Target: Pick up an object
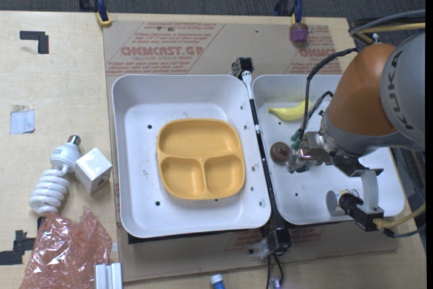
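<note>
A light wooden surface (54, 91) is seen against dark grey carpet, with a brown protective sheet (169, 44) clamped at its far edge and printed in red "CHEMCAST GP". Two white bins are set on it side by side, their rims touching. The left bin (135, 199) carries a yellow three-compartment tray (201, 158), with bare floor left all round it. In the right bin (298, 210) a yellow banana (287, 112) lies near the far wall, and a small round brown object (279, 151) rests close to the left rim. A small purple object (299, 32) sits on the sheet beyond the bin.

Outside the bins, at the left, a spiral light bulb (53, 181), a small white cube (93, 169) and a crumpled reddish plastic bag (64, 250) are noted.

The arm (369, 105) is reached in from the right, its orange band over the right bin; part of "KUKA" can be read on the grey casing. The claw (299, 159) is lowered just beside the brown object. Whether the claw is open or closed cannot be told.
</note>
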`<state>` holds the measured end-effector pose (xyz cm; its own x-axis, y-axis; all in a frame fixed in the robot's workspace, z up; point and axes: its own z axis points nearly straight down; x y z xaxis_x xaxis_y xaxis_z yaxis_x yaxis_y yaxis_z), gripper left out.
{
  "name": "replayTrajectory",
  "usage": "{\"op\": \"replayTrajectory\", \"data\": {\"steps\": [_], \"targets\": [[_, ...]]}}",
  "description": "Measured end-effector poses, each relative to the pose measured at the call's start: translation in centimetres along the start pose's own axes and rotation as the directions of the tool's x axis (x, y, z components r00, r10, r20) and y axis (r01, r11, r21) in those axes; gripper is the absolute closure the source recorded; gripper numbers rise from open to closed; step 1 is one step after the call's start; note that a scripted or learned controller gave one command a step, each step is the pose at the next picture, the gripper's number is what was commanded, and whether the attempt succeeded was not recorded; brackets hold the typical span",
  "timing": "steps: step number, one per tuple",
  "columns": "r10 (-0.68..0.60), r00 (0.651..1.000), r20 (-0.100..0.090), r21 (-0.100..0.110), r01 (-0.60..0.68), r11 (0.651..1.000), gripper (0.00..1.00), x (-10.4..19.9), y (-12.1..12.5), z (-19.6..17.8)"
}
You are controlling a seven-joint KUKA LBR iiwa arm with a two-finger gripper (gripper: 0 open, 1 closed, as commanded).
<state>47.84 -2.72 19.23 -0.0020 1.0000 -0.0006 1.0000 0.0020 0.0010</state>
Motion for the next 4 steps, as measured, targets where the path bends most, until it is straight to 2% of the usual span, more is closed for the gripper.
{"op": "replayTrajectory", "data": {"steps": [1, 2, 3, 4], "targets": [[0.000, 1.000, 0.000, 0.000, 0.000, 1.000, 0.00, 0.0, 0.0, 0.0], [0.002, 1.000, 0.000, 0.001, -0.002, 1.000, 0.00, -6.8, 3.9, 6.2], [0.004, 1.000, -0.001, 0.001, -0.004, 1.000, 0.00, -6.9, 2.1, 10.0], [0.004, 1.000, -0.001, 0.002, -0.004, 1.000, 0.00, -6.5, -0.1, 10.0]]}}
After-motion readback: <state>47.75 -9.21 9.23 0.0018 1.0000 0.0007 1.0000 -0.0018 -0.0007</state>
